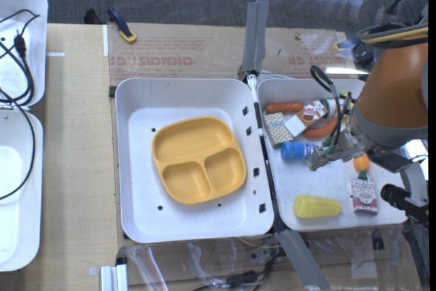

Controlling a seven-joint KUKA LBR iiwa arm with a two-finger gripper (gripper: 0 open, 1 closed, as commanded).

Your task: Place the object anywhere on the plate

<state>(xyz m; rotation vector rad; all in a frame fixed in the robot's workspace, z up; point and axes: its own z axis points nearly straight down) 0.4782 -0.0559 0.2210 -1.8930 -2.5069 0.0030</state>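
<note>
We are reaching our gripper into the right bin beside the blue bottle, perhaps picking; its grip is unreadable. Next: lifting toward the plate.

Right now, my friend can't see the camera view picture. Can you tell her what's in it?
A yellow divided plate sits in the left white bin. The robot's gripper reaches into the right bin, among toy food: a blue bottle, a hot dog and a yellow piece.
</note>
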